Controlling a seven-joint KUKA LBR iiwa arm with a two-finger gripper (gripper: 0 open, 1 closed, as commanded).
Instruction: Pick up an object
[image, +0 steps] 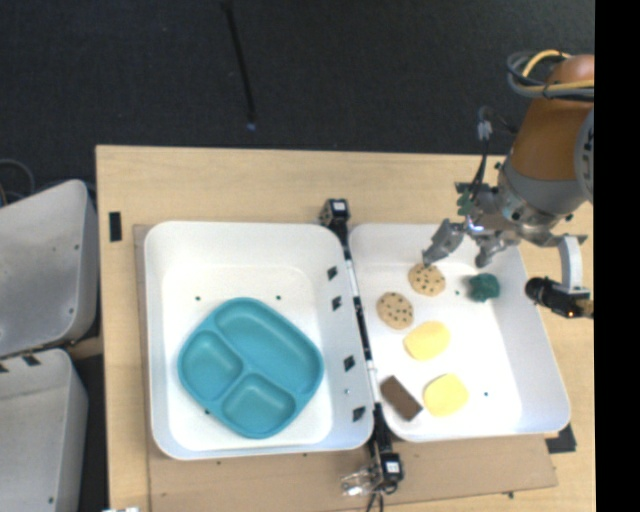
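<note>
Chairs (40, 270), pale grey, sit cut off at the left edge, so little of them can be made out. On the wooden bench (250, 180) the left bin (165, 250) holds a teal divided plate (250, 367) with three compartments, lying toward the bin's near side. Between the two bins runs a dark divider with small black clips — the fittings at its near and far ends are too small to read.

The right bin (520, 350) carries the loose pieces: a brown block (401, 398) at its near left, two chocolate-chip cookies (395, 310) just apart from each other, two yellow pieces (427, 341) one nearer than the other, and a small dark green object (485, 288) toward the far right.

Above the far part of that bin hangs the gripper (462, 243) — its fingers spread wide, nothing between them, one tip just beside the farther cookie (427, 280). The arm's orange band (548, 140) is partly cropped at the right.
</note>
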